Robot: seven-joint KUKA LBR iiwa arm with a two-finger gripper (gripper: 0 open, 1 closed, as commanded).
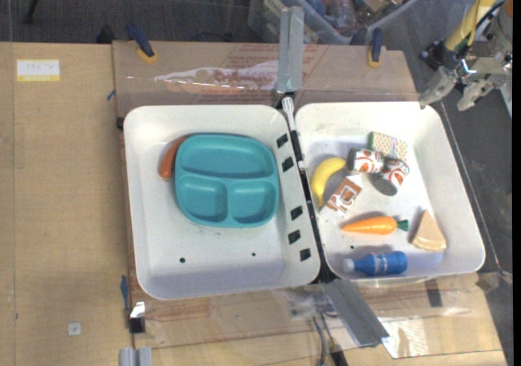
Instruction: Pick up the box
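I see a teal tray (225, 180) in the left bin (146, 218), an orange sausage (168, 161) poking out at its left edge. In the right bin (456, 193) the small box (344, 193) lies between a banana (326, 176) and a carrot (370, 225), touching the banana. The gripper (456, 88) hangs beyond the bin's far right corner; I cannot tell its state.
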